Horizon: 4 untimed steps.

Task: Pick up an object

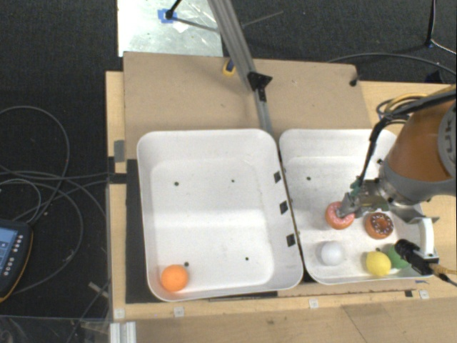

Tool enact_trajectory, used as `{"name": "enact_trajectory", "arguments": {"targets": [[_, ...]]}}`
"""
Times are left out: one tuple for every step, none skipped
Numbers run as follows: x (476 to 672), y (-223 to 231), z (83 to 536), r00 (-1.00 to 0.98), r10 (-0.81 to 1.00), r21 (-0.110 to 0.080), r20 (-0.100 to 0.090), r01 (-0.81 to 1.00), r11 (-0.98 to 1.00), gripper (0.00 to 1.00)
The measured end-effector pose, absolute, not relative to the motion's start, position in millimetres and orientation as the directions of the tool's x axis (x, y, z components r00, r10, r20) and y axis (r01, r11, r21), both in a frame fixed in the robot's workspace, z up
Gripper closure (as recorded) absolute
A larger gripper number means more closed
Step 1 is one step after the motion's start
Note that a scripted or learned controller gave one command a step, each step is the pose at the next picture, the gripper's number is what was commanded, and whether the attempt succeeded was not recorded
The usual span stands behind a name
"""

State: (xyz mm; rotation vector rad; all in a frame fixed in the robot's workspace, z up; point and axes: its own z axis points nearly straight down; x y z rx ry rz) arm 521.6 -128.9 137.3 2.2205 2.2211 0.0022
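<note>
Objects lie along the frame's lower edge: an orange ball (174, 278) in the left bin (207, 148), then a white ball (331, 253) and a yellow lemon (378, 263) in the right bin (314, 156). Higher up sit a brown doughnut (379, 225) and a pink doughnut (338, 218), the gripper (353, 204) right at the pink one; whether it grips cannot be made out.

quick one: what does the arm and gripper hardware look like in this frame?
The arm is bulky and rounded: an orange section above a grey wrist segment. Black and yellow cables loop along its top. The gripper is a small grey metal piece at the wrist's end.
</note>
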Motion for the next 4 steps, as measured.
{"name": "enact_trajectory", "arguments": {"targets": [[513.5,-129,191,-0.003,1.0,0.007,-0.002,1.0,0.003,1.0],[515.8,-130,244,-0.006,1.0,0.008,-0.002,1.0,0.006,1.0],[525.8,-82,234,-0.009,1.0,0.001,0.002,1.0,0.009,1.0],[535.5,-27,242,-0.011,1.0,0.002,0.002,1.0,0.011,1.0]]}}
